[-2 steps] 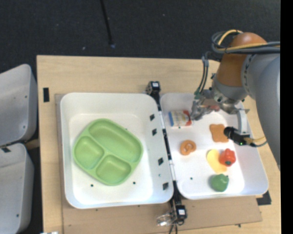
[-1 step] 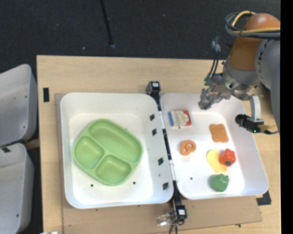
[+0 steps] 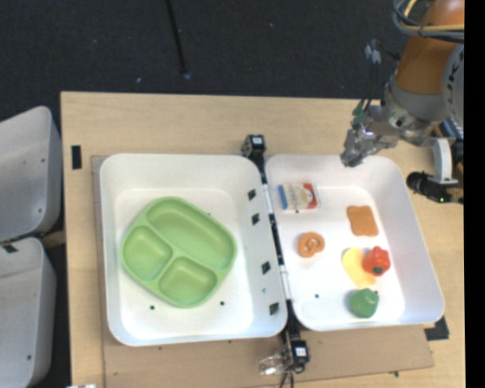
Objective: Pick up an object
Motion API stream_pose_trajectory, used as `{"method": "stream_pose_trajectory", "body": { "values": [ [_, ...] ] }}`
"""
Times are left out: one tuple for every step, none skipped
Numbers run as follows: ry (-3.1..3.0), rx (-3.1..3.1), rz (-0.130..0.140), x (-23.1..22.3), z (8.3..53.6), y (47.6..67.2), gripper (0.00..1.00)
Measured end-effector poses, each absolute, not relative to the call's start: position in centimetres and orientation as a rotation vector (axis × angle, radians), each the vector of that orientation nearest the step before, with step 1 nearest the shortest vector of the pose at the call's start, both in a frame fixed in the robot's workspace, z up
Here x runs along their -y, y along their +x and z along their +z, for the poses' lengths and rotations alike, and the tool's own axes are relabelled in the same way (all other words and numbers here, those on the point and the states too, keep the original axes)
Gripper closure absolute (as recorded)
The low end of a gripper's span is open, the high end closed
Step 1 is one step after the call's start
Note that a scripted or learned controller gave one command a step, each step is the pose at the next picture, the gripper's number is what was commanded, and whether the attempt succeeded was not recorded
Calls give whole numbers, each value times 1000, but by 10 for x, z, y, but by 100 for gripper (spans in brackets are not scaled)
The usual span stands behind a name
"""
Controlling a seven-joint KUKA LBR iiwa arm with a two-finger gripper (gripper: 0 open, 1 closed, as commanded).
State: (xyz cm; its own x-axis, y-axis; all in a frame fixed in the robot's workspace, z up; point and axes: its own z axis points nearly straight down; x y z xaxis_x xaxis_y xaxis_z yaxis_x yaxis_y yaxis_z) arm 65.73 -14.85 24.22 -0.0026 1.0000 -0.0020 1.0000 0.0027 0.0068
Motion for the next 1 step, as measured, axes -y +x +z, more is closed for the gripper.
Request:
{"method": "stream_pose_trajectory", "body": {
  "values": [
    [2212,-2221,6,150,294,658,100]
  ]
}}
